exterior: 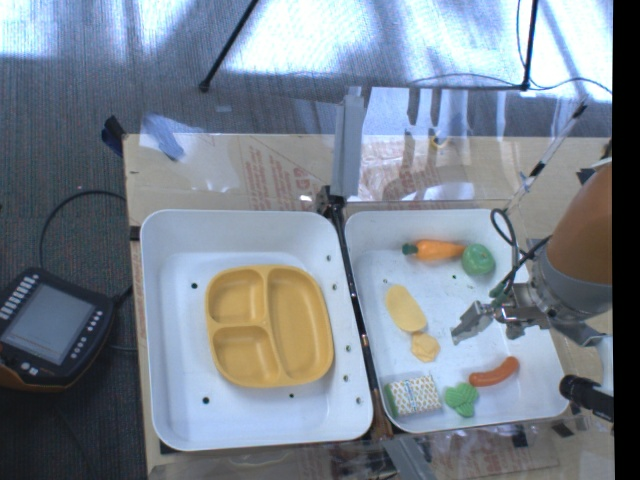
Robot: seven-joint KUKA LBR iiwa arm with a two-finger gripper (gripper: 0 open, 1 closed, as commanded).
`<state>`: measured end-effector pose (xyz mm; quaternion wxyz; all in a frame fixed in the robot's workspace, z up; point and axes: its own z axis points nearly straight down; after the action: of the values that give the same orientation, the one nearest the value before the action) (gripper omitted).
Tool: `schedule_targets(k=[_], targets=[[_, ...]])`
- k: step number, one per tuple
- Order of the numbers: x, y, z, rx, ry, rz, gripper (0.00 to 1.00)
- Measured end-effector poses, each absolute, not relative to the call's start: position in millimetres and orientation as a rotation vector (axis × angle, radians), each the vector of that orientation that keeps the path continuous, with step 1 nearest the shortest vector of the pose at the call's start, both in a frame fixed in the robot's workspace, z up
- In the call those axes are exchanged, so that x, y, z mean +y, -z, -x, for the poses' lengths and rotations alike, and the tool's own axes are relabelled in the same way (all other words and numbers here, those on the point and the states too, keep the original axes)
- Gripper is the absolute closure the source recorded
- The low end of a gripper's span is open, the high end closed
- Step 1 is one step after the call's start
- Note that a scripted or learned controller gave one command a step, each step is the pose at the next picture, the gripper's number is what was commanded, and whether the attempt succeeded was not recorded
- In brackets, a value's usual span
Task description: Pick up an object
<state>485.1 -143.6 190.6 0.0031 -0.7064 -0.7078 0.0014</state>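
Camera view: gripper (pixel 472 325) hangs low over right bin (pixel 365 230), among the toys.
Fingers: apart, clamped on nothing.
Targets: sausage (pixel 494 372) just below, carrot (pixel 437 250) farther off.
Left bin (pixel 160 268): holds tray (pixel 268 324).

Red print runs across the cardboard sheet (pixel 285 173) beneath the bins, too blurred to read. The handheld pendant (pixel 48 326) shows a screen and keys, no legible characters. No other readable markings.
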Motion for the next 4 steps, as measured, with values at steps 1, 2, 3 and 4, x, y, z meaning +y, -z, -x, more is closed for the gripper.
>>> schedule_targets(k=[1, 2, 3, 4], targets=[[-99.5, -85.5, -526.1, -2.509, -0.003, 1.881, 0.0], [-101.2, -94.7, -525.5, -2.5, -0.004, 1.888, 1.0], [-37.7, -200.7, -546.0, -2.429, 0.01, 2.0, 1.0], [-39.9, -195.4, -543.1, -2.418, -0.003, 2.0, 0.0]])
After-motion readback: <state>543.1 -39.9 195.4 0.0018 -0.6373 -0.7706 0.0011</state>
